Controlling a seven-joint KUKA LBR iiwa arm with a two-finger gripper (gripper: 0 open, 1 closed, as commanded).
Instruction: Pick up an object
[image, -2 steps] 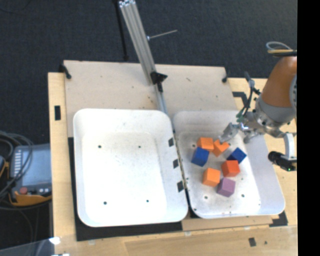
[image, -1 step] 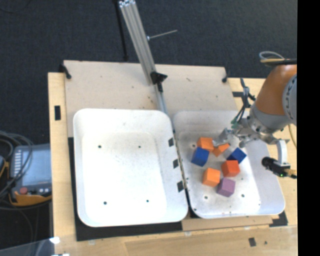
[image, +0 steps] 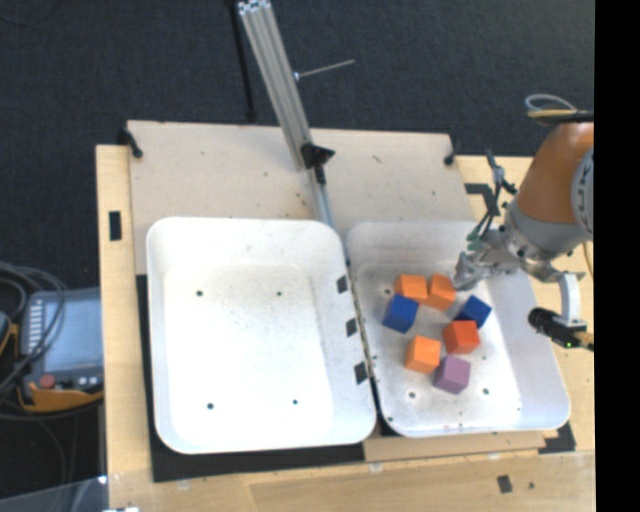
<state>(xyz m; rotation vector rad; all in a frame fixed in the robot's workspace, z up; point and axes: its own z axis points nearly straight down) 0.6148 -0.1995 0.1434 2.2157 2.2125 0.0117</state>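
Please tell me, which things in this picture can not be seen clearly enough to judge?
- Claw, camera view: small, dark and blurred above the right bin; its finger spacing is unreadable.
- Contact between the claw and the orange block just below it: too small to tell.
- Arm: cut off by the right edge.
- Blue block: partly overlapped by the red-orange block.

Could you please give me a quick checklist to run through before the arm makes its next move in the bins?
1. Blocks lie in the right bin: ok.
2. Gripper is over that bin, by the orange block: ok.
3. Finger opening: cannot tell.
4. Block held between fingers: cannot tell.
5. Orange block free of neighbours: not ok, it touches a second orange block.
6. Purple block stands at the cluster's edge, an easier target: ok.
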